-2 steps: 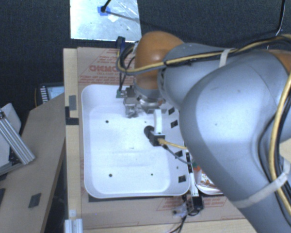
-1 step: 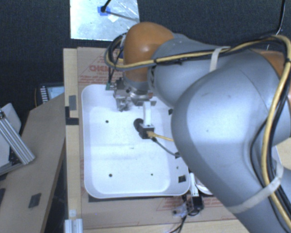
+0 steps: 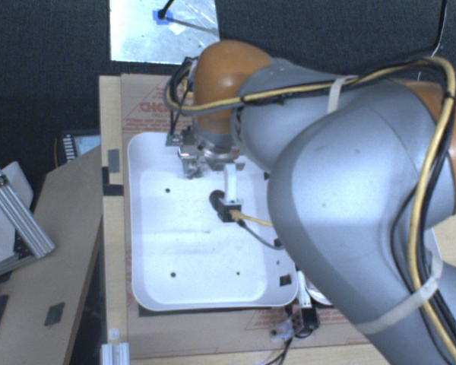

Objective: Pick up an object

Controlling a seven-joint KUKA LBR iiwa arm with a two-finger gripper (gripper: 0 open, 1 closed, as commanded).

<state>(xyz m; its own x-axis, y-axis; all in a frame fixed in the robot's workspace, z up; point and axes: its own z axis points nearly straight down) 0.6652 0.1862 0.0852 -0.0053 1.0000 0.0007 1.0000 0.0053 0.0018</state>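
Looking down at your setup, the grey arm [image 3: 349, 188] comes in from the right and takes up most of that side. Its orange band [image 3: 220, 71] sits up near the far edge of the left white bin [image 3: 182, 257]. The gripper [image 3: 213, 181] hangs low over the far half of that bin, roughly in the middle across its width. Honestly, you can't tell from this angle whether the jaws are spread or pressed together, since the wrist hardware is stacked right on top of them. A yellow cable [image 3: 258, 223] runs from the gripper area back under the arm.

As for the object you're after, I can't make it out. The bin floor you can see has just a few small dark spots, and the arm hides whatever is further right.

The bin rests on a cardboard sheet [image 3: 148, 105], with a shiny foil sheet [image 3: 163, 17] beyond it and an aluminium rail [image 3: 15, 211] off to the left.
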